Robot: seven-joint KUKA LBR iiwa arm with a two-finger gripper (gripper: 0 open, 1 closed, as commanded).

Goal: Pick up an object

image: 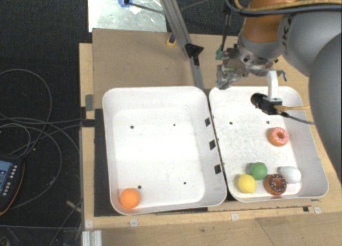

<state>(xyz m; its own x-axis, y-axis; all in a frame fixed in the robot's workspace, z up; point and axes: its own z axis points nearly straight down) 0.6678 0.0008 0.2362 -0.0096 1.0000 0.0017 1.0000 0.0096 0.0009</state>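
Sitting in the right-hand shallow white bin (315, 149), the pickable pieces cluster toward its near edge: a pink frosted ring doughnut (278, 136) lies alone mid-bin, and nearer the front rim a round green ball (258, 170), a yellow lemon-shaped piece (247, 183), a brown chocolate doughnut (276, 184) and a small white egg-shaped piece (290, 174) huddle close together. Over in the left-hand shallow white bin (155, 98), a round orange ball (129, 198) rests in the front left corner. And the grey two-finger gripper (223, 82) hangs above the right bin's far left corner, well apart from every piece, nothing between its tips; whether they are spread or pressed together, I cannot tell.
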